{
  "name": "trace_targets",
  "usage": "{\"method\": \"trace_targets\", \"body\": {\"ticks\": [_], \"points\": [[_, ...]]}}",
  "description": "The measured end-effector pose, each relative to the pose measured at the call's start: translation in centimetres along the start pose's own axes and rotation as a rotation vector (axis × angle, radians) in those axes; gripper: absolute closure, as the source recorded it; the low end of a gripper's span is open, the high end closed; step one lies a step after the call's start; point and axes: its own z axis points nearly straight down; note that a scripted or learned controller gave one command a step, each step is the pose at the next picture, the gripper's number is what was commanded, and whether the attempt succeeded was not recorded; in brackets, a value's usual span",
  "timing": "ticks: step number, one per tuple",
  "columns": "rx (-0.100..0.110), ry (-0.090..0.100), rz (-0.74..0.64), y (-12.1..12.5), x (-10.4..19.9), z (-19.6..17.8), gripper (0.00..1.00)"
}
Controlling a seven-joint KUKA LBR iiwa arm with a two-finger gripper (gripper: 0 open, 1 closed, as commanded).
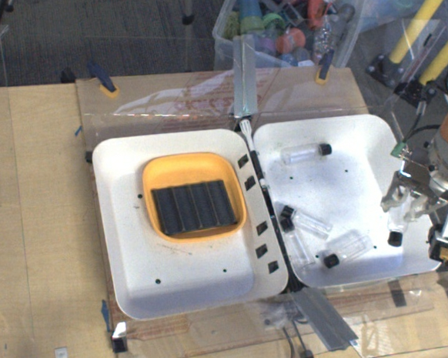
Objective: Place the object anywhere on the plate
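Note:
An orange plate [153, 180] lies in the left bin [128, 282], with a black ribbed slab [194, 206] flat on it. Several clear vials with black caps lie in the right bin [359, 129]: one at the back [303, 154], one near the divider [306, 223], one toward the front [347, 247]. A further small vial [395, 229] stands by the right wall, its black cap low. My gripper [412, 198] hangs over the right bin's right side, just above and beside that small vial. I cannot make out whether anything is held.
A divider with black clips [255, 203] runs between the two bins. A clear tub of colourful toys [288, 11] stands behind the bins. Cables and yellow parts sit at the far right. Wooden bench spreads out to the left.

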Motion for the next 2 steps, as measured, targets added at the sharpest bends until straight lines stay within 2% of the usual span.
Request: {"method": "trace_targets", "body": {"ticks": [1,2], "points": [[-0.005,0.000,-0.432,4.5,1.4,2.1,1.00],[-0.007,0.000,-0.694,5.6,4.6,1.7,1.00]]}}
